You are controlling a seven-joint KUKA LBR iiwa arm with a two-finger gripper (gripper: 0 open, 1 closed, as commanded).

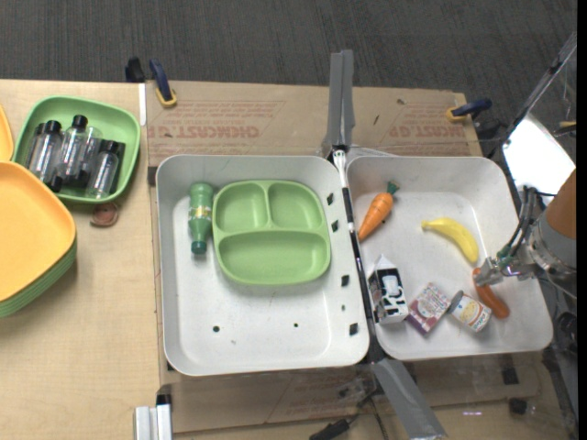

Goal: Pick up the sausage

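I have the hand [489,269] low over the right bin [431,177], at its right side, and the sausage [493,302] lies just below it in my view, toward the bin's near right corner. From this slant I cannot tell whether the hand is released or clenched, and I see nothing held in it. The sausage's upper-left end sits right under the hand, touching or nearly so, and its long axis runs from there down and to the right, away from the hand. So I judge the centre of the sausage is a little nearer the front rim than the hand is. A small packet [470,313] lies just beside the sausage on its left, which could crowd a grasp
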